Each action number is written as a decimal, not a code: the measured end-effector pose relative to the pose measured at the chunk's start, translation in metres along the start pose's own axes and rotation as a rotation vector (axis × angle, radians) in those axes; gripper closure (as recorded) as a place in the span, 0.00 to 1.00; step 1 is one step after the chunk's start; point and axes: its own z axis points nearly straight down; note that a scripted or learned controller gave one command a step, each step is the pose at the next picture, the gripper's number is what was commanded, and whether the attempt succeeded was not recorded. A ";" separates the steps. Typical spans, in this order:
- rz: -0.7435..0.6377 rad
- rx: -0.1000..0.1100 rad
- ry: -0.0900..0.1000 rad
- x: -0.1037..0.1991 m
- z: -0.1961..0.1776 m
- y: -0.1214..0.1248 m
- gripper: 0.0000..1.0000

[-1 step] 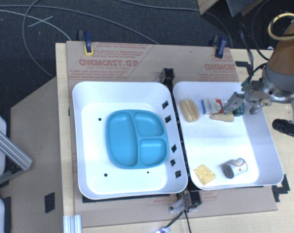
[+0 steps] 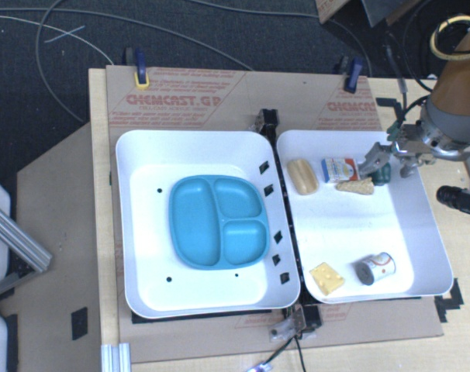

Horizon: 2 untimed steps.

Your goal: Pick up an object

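The right bin [image 2: 421, 231] holds several small objects. A tan bread roll [image 2: 302, 176] lies near its back left. Beside it is a white, red and blue packet [image 2: 337, 167], with a tan crust-like piece [image 2: 356, 186] just in front of it. A yellow cheese wedge [image 2: 326, 278] and a small grey and white can [image 2: 374, 268] sit near the front edge. My gripper [image 2: 378, 166] hangs low at the back of the right bin, right beside the packet and the tan piece. A small teal item [image 2: 383, 176] shows at its tip.
The left bin [image 2: 142, 285] carries a blue divided plate [image 2: 218, 221]. Black clips line the seam between the bins [image 2: 278, 223]. The arm's grey wrist [image 2: 444, 134] stands over the right bin's back right corner. Clamps and cables lie beyond the bench's far edge.
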 end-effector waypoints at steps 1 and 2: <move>0.000 0.004 0.001 -0.002 0.061 0.005 0.00; 0.000 0.004 0.001 -0.002 0.110 0.004 0.00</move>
